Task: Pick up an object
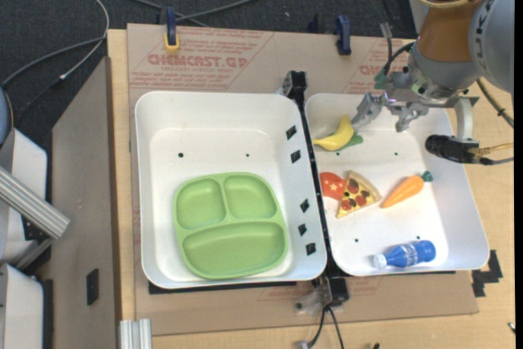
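While dark carpet surrounds the cardboard-topped bench [245, 45], the claw [386, 114] hangs spread wide — holding nothing.

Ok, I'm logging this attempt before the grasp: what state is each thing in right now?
gripper: open, above right bin, holding nothing
banana: lying flat, beside the gripper
pizza slice: flat
carrot: on its side
bottle: on its side, capped
green tray: upright in left bin

The arm [470, 12] is cut off by the top and right edges, so its upper part is unseen. The red item [330, 185] lies partly under the pizza slice [357, 194], too small to name. The banana [336, 136] covers most of a green thing [355, 140].
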`<state>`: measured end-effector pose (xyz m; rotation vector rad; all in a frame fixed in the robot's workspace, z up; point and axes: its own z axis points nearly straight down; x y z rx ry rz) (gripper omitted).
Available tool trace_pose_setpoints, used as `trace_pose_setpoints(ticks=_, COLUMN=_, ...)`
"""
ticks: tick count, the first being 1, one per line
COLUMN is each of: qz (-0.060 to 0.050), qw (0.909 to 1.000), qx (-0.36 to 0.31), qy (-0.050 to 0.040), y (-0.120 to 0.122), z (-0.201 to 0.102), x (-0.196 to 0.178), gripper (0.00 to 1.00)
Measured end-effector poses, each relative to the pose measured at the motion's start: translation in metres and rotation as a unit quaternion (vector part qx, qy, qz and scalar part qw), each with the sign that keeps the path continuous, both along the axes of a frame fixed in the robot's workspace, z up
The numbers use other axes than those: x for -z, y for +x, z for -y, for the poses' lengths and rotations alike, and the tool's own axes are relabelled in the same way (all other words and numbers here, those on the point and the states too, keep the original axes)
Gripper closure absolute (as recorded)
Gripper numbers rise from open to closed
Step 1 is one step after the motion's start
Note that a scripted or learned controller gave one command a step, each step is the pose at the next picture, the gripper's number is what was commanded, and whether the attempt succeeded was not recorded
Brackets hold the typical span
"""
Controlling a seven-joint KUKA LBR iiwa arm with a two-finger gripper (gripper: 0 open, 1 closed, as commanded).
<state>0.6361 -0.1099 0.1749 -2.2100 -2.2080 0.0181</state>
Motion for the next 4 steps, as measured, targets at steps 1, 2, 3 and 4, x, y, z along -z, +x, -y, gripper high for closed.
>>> trace_pose_setpoints(ticks=1, qz=0.007, qw=1.0, qx=-0.001, qy=-0.0007, y=0.003, z=0.0, x=-0.008, gripper=0.0)
trace_pose_setpoints(ticks=2, qz=0.005, qw=1.0, qx=0.0, qy=-0.0012, y=0.003, z=0.003, x=0.056, gripper=0.0)
trace_pose_setpoints(ticks=3, qz=0.005, qw=1.0, qx=-0.001, qy=-0.001, y=0.002, z=0.003, x=0.095, gripper=0.0)
trace_pose_setpoints(ticks=4, qz=0.005, qw=1.0, qx=-0.001, qy=-0.0003, y=0.003, z=0.002, x=0.086, gripper=1.0)
